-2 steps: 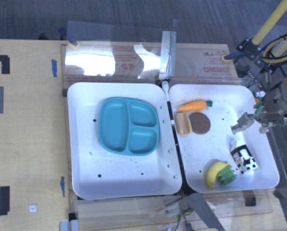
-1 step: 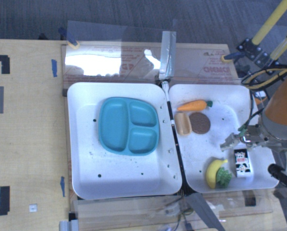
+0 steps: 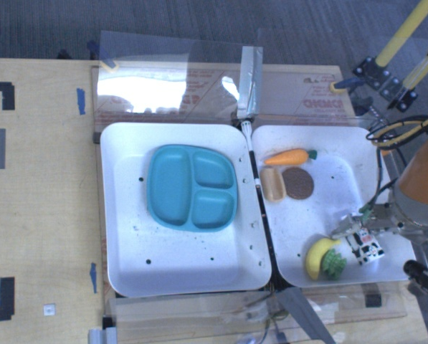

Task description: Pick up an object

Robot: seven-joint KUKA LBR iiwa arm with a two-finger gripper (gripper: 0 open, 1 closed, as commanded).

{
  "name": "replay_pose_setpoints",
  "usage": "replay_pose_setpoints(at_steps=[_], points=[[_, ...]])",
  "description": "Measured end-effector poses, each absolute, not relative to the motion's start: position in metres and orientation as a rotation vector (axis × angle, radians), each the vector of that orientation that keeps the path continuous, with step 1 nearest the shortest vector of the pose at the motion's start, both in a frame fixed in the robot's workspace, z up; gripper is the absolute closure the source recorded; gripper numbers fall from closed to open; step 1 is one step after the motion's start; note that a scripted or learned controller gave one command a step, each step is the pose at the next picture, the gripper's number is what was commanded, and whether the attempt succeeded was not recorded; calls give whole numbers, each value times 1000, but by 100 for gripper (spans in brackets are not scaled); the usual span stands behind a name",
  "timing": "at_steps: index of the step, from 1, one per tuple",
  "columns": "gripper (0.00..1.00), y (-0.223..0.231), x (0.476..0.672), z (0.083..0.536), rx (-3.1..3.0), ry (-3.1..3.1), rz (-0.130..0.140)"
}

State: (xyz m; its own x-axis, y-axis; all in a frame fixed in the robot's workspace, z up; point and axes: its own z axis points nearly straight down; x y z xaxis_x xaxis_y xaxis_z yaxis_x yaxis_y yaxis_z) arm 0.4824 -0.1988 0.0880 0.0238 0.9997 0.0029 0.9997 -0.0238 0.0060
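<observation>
The right bin (image 3: pixel 327 201) holds an orange carrot (image 3: pixel 289 157) at its far side. A tan bread piece (image 3: pixel 273 185) and a brown round cookie (image 3: pixel 297 183) lie just below it. A yellow banana (image 3: pixel 315 256) and a green broccoli (image 3: pixel 334 264) lie together at the near side. My gripper (image 3: pixel 353 236) hangs low over the bin's right part, just up and right of the broccoli. Nothing is visibly held in it.
The left bin (image 3: pixel 124 228) holds a blue divided plate (image 3: pixel 192 188). A ridge (image 3: pixel 259 213) separates the two bins. Clear plastic sheeting (image 3: pixel 170 84) lies behind them. Cables and a yellow-barred stand (image 3: pixel 393 84) sit at the far right, beside the arm.
</observation>
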Motion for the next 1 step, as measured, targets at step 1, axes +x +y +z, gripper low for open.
replay_pose_setpoints(at_steps=[1], points=[[100, -200, 484, 99, 2243, 2187, 11]])
